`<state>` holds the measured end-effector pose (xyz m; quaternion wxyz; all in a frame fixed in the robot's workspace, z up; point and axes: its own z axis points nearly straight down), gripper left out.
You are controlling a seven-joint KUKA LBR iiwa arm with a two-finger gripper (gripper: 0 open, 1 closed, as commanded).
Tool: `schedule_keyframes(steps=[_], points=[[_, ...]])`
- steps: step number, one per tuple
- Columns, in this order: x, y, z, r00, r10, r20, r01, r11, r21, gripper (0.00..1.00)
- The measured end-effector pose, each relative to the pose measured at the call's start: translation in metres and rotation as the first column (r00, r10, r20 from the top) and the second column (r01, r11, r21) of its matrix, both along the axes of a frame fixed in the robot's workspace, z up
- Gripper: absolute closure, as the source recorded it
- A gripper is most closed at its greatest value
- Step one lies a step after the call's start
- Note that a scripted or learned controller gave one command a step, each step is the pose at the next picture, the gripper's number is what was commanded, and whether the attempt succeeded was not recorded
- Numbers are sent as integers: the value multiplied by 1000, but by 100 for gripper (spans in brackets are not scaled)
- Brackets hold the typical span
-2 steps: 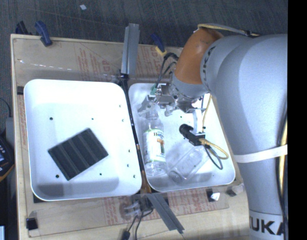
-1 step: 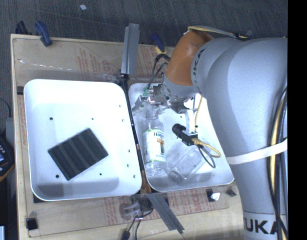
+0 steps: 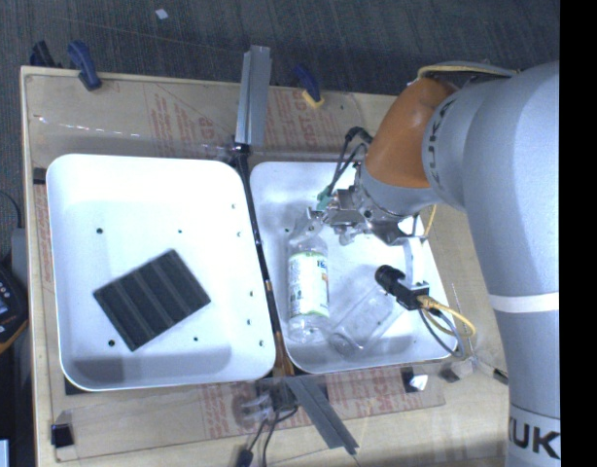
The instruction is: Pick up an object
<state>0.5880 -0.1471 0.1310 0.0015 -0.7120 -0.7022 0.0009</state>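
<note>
In the bin on the view's right (image 3: 279, 195), my gripper (image 3: 331, 214) hangs low over the upper half, with the grey arm (image 3: 503, 163) and its orange band (image 3: 407, 139) reaching in from the right side. From this slanted overhead view I cannot tell whether the tool is released or clenched, and I see nothing that I could call grasped.

Just below the gripper lies a clear plastic bottle (image 3: 307, 288) with a white and green label. It is on its side, its length running up and down the view, close along the bin's left wall. Its upper end sits right beneath the gripper; I cannot tell whether the two touch. Beside the bottle's lower end, towards the bin's near right corner, lies a clear plastic cup (image 3: 363, 321), tipped over. It is very close to the bottle, and it is so transparent that its edges are hard to trace.

The left bin (image 3: 133, 197) holds a dark ridged rectangular pad (image 3: 151, 298), lying flat and turned at an angle, in the lower left part of the bin, well apart from the gripper.

Both bins sit side by side on the pale wooden bench (image 3: 133, 115), with two blue clamps (image 3: 83, 64) at its far edge and a grey bar (image 3: 252, 95) standing between the bins there.
</note>
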Motion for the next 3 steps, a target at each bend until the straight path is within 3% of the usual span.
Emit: schedule_keyframes(steps=[1, 2, 3], points=[[-32, 20, -18, 1000, 14, -1, -14, 1000, 0, 0], [-19, 15, 25, 977, -212, 1, 212, 977, -2, 0], [-36, 39, -35, 998, -65, 18, 66, 998, -19, 0]])
